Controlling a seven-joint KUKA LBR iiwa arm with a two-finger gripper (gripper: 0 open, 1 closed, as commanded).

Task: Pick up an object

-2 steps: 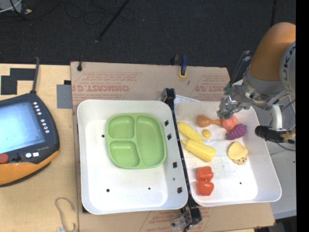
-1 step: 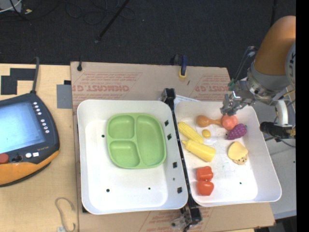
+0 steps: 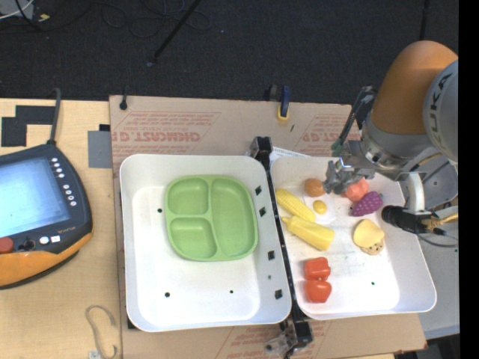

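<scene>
The arm reaches in from three o'clock and its gripper (image 3: 338,176) hangs low over the right bin (image 3: 408,294), near that bin's twelve o'clock edge; whether it is spread or shut I cannot tell from here. Just at its three o'clock side lie a pink-red piece (image 3: 357,190) and a bunch of purple grapes (image 3: 367,203), touching each other. An orange ball (image 3: 314,188) sits at the gripper's nine o'clock. Two corn cobs (image 3: 303,219) lie toward the bin's centre, red peppers (image 3: 317,279) at six o'clock. The left bin (image 3: 146,290) holds a green divided plate (image 3: 210,218).
</scene>
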